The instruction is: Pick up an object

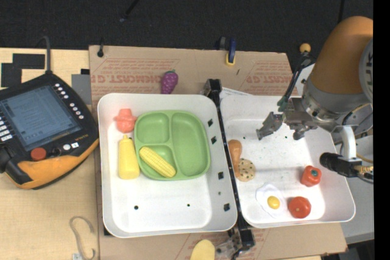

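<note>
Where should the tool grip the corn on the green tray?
Grip the corn across its middle, coming straight down from above. It lies flat and slanted in a lower compartment of the tray, so close across its narrow width. The ends taper and would likely slip. The yellow bottle beside the tray leaves little room on that side.

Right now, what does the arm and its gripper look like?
The arm is bulky and rounded: an orange band tops a grey wrist section. Below sits a dark metal gripper with two slim fingers. A thin dark cable runs alongside its left edge.
</note>
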`<state>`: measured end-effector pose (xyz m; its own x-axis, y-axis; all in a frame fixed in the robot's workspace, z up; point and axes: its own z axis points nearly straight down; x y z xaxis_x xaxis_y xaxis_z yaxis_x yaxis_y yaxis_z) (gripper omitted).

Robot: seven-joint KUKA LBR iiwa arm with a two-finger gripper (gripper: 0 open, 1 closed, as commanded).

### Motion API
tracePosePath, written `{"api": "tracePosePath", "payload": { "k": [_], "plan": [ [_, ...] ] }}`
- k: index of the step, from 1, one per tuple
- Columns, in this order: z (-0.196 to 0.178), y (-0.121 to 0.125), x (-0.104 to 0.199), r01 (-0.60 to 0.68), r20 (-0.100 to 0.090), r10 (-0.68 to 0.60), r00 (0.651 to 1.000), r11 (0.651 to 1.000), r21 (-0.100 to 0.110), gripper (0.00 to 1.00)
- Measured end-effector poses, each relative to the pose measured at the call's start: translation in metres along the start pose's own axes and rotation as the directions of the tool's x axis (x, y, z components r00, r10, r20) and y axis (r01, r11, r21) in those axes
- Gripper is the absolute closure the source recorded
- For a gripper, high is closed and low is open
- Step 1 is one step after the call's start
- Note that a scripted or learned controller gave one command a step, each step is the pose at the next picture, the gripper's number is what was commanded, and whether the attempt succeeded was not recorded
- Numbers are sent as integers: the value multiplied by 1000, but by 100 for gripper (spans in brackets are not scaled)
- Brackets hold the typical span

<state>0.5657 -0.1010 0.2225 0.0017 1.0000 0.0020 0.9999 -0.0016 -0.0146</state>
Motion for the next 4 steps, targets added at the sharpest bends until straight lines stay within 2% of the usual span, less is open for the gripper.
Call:
{"api": "tracePosePath", "payload": {
  "k": [1, 3, 4],
  "plan": [
    [-7, 2, 0, 2, 2, -2, 1000, 1000, -13, 0],
    [117, -1, -3, 1, 1, -1, 1000, 1000, -7, 0],
    [130, 1, -5, -1, 5, 1, 1000, 1000, -17, 0]
  ]
}}
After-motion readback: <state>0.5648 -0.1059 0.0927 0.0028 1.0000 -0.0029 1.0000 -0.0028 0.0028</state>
